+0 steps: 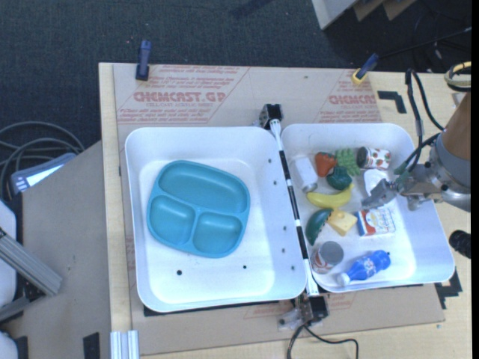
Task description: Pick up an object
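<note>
At right of the frame, your tool [378, 194] hovers low in the right bin [426, 234], above a red-and-white packet [376, 222] beside the banana [329, 198]. Whether it is apart or together, you cannot tell. Approach step: next, descend squarely onto one object.

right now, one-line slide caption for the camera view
Arm's gripper poised over toy-food clutter in right bin; blue divided plate in left bin.
</note>
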`<action>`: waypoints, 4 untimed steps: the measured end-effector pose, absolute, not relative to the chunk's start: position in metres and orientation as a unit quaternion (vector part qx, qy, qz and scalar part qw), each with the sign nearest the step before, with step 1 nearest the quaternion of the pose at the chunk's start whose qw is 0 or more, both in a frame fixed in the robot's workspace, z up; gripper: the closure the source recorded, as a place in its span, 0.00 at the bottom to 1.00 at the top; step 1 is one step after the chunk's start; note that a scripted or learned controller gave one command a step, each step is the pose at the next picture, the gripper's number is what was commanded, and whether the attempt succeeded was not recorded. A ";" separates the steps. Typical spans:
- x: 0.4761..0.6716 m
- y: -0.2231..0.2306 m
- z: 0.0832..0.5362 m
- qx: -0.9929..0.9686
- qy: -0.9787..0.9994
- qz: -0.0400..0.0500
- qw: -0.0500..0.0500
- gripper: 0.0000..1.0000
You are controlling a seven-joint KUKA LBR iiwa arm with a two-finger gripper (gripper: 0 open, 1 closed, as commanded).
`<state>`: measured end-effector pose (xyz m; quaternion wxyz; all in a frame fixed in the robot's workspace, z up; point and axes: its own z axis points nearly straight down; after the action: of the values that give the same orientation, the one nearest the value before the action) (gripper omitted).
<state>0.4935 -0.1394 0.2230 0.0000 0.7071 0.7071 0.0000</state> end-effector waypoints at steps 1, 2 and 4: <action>0.582 -0.139 0.098 0.707 0.707 0.000 0.000 0.00; 0.606 -0.093 0.085 0.707 0.708 0.001 0.001 0.00; 0.657 -0.121 0.089 0.705 0.709 -0.016 -0.020 1.00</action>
<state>0.6570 -0.1210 0.0890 -0.0197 0.7046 0.7091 -0.0156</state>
